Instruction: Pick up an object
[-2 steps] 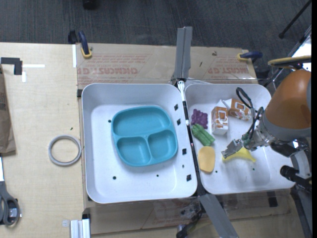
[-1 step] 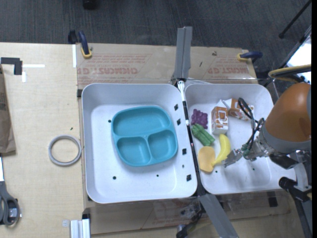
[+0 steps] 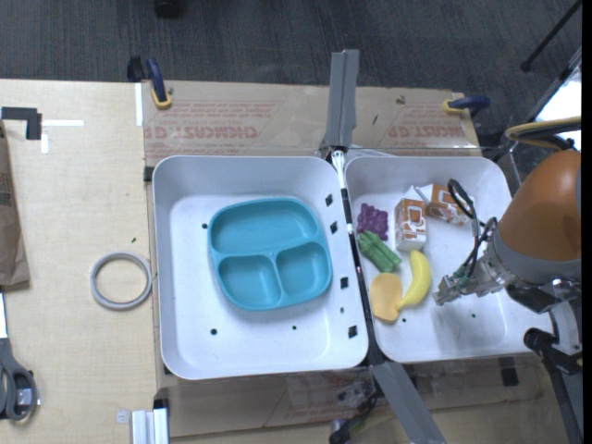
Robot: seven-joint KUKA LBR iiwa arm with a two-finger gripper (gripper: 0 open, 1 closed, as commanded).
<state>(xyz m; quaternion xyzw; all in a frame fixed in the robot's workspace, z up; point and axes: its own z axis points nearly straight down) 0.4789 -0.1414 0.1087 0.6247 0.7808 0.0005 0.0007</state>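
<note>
Grey arm, end effector (image 3: 453,289) low beside banana (image 3: 417,280)

Colours, w/ places rel. to the tray (image 3: 270,266): tray is teal-blue, sits in a white bin (image 3: 176,276). Right of tray, second white bin (image 3: 481,326). In it: purple grapes (image 3: 372,217), green veg (image 3: 378,251) below them, yellow banana (image 3: 417,278), yellow-orange piece (image 3: 386,296) nearest tray's lower right, white carton (image 3: 411,224) w/ orange-brown print, another orange/white pack (image 3: 445,207) further right. Far right of tray: arm (image 3: 546,215) w/ orange band, grey below; gripper (image 3: 453,289) grey-green metal. Left of tray: grey ring (image 3: 121,279) on pale wood bench (image 3: 74,202). Above tray: brown cardboard (image 3: 240,129) w/ red lettering, blue-yellow clamp (image 3: 157,83). Floor (image 3: 277,17) beyond is dark grey.
</note>
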